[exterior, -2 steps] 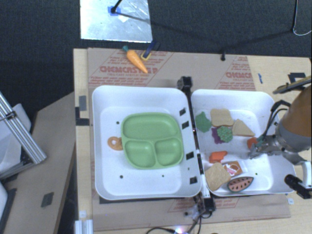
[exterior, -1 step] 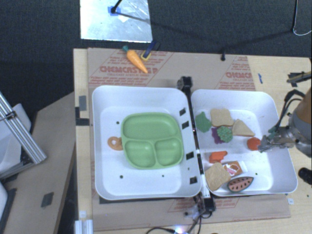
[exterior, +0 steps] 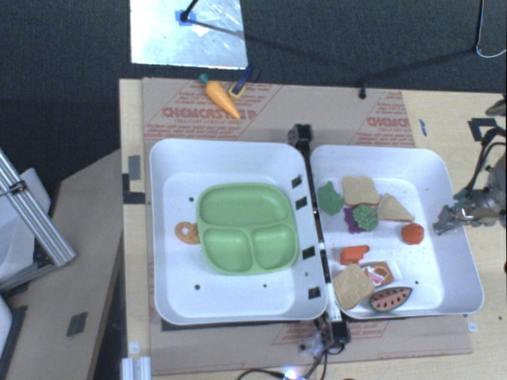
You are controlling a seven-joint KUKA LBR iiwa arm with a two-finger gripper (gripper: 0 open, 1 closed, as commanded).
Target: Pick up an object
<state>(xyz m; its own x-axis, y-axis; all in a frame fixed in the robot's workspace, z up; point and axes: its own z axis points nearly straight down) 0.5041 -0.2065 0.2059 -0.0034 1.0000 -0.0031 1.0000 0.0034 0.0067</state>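
The right bin [exterior: 444,172] holds several toy foods: a green leaf [exterior: 329,199], a toast slice [exterior: 360,189], a purple and green bunch [exterior: 363,218], a tan wedge [exterior: 394,209], a red tomato [exterior: 412,233], an orange-red piece [exterior: 354,253], a tan bread piece [exterior: 352,285] and a watermelon slice [exterior: 390,298]. My gripper [exterior: 453,217] hangs over the right rim of this bin, just right of the tomato and apart from it. Nothing shows in its grasp.
The left bin [exterior: 170,180] carries a green divided plate [exterior: 245,228] and a small orange ring [exterior: 188,233] beside it. A toy carrot [exterior: 222,99] lies on the cardboard behind the bins. A shiny sheet [exterior: 188,22] sits further back.
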